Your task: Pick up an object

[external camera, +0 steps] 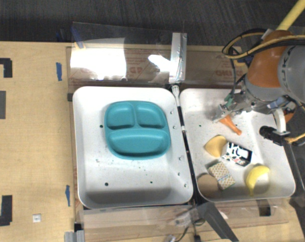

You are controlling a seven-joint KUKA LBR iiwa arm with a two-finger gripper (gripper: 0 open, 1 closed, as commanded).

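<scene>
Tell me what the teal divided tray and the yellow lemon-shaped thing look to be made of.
The teal divided tray looks like moulded plastic with a matte finish: uniform colour, rounded compartment ridges, only soft highlights. The yellow lemon-shaped thing is probably a plastic or foam toy fruit: flat, even yellow with a dull sheen, though the view leaves that open.

I am being watched by one camera fixed above the bench (26, 135), looking down at a slant. It is sitting far enough back to be taking in both white bins whole: the left bin (87, 185) is lying near the middle of its view, the right bin (284, 185) beside it. My arm (273, 69) is reaching in from the right bin's far right side.
</scene>
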